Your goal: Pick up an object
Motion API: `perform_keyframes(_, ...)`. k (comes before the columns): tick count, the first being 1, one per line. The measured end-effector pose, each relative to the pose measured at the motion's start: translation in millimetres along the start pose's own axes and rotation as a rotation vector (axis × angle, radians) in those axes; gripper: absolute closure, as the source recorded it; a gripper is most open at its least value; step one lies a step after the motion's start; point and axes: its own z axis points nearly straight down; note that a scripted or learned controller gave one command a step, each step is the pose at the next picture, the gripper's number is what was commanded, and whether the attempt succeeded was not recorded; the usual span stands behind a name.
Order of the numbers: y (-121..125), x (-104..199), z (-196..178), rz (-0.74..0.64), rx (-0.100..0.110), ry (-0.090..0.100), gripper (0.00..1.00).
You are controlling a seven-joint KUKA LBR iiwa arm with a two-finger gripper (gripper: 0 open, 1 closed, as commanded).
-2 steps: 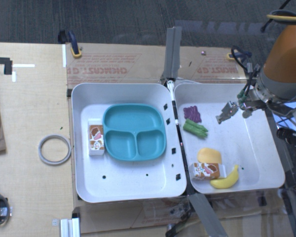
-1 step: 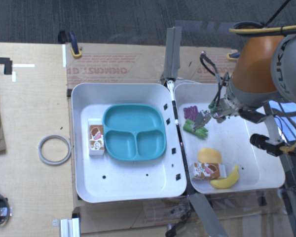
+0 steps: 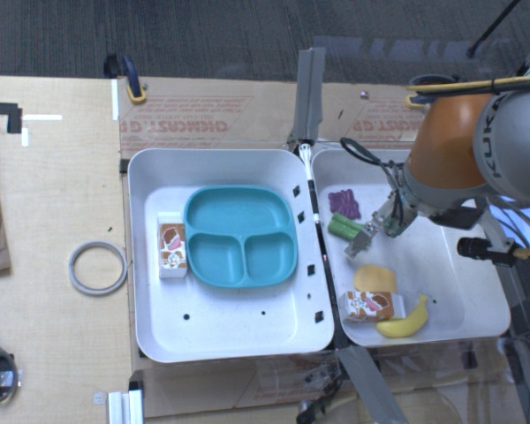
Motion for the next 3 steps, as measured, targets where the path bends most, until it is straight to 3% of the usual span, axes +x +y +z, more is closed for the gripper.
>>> perform_keyframes(1,9,-8,0,0.094,-0.001,-0.001,0.0)
perform_keyframes(2,8,-9,-9,0.099,-0.002,-0.002,1.0)
perform_keyframes(3,63,33,-99,0.399,0.003,0.0,1.0)
